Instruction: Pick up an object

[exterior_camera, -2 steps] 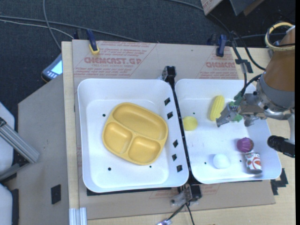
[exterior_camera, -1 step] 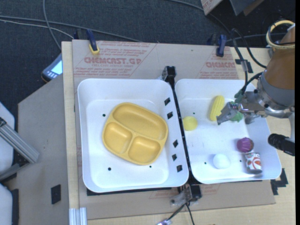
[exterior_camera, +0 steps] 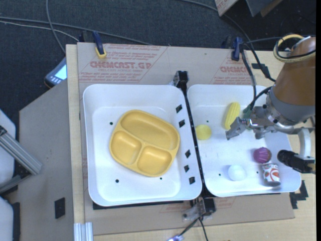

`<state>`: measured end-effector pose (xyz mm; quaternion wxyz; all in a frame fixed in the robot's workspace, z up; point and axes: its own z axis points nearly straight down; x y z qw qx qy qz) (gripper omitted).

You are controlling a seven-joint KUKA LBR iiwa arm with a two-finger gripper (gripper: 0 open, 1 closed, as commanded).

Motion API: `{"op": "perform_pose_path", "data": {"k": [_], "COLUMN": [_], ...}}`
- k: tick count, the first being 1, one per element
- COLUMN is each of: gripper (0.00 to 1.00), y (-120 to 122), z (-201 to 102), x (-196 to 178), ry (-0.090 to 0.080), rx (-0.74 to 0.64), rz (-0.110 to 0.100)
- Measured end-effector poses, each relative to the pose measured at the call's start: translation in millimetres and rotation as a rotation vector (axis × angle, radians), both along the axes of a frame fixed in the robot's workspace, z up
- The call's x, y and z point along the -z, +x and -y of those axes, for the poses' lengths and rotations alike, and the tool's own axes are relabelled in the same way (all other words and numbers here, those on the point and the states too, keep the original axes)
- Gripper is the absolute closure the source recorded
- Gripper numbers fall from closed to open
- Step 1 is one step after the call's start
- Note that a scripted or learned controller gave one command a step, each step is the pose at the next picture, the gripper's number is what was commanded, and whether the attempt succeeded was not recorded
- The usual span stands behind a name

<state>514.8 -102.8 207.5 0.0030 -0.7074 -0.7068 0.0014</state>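
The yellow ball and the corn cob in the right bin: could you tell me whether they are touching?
Apart. The camera view shows bare white bin floor between the yellow ball and the corn cob.

Bins (exterior_camera: 95, 134): smooth white plastic, slight sheen. Yellow tray (exterior_camera: 144, 142): moulded plastic, satin. Corn (exterior_camera: 231, 114): yellow, bumpy surface, looks plastic. Yellow ball (exterior_camera: 203, 131) and white ball (exterior_camera: 236, 172): smooth, matt. Purple piece (exterior_camera: 262, 154): smooth, a bit glossy. Can (exterior_camera: 271, 174): glossy printed label. Bench board (exterior_camera: 150, 59): matt brown paper facing with red print. Gripper (exterior_camera: 235, 129): dull grey metal.
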Motion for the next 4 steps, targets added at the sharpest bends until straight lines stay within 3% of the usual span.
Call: {"op": "perform_pose_path", "data": {"k": [2,3,4], "gripper": [0.0,1.0,1.0], "y": [-8,-6,-12], "z": [1,1,5], "x": [88,75,28], "ry": [0.001,0.0,-0.003], "rx": [0.0,0.001,-0.001], "rz": [-0.001,0.006,0.011]}}
